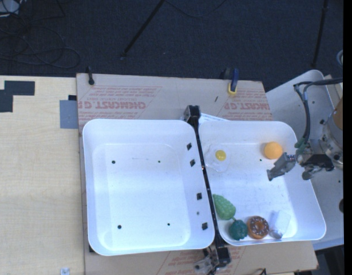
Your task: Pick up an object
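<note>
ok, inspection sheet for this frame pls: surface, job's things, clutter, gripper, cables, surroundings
surface: two white bins, left bin and right bin, on cardboard sheet.
job's things: all in the right bin: orange ball, yellow piece, green object, teal object, donut, clear item.
clutter: nothing seen.
grippers: gripper over the right bin's right side, holding nothing.
cables: cable on arm; floor cables.
surroundings: clamp, wooden bench.

A robotics lab: two white bins (90, 153) sit on taped cardboard (164, 99) clamped to the surface (32, 171), with cables (27, 44) on dark carpet (221, 27).
</note>
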Controlling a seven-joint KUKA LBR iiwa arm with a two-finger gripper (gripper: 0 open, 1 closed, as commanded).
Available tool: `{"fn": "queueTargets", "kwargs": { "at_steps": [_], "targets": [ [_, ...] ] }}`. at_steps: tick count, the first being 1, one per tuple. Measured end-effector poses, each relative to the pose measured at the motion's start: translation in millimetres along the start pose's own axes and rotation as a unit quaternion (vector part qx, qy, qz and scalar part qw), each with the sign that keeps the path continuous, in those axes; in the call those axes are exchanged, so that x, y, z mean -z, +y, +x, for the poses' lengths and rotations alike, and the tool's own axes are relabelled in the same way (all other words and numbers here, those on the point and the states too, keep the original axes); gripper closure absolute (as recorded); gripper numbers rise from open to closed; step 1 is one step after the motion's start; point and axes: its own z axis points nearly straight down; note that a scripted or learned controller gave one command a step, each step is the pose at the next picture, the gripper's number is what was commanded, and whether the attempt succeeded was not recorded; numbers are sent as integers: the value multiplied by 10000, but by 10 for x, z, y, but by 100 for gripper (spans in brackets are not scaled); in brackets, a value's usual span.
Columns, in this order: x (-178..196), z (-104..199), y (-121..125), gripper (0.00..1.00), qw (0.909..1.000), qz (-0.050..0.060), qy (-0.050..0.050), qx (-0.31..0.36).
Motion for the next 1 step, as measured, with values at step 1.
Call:
{"fn": "queueTargets", "kwargs": {
  "at_steps": [1],
  "targets": [
    [-1249,219,9,0,10000,6,10,13]
  ]
}}
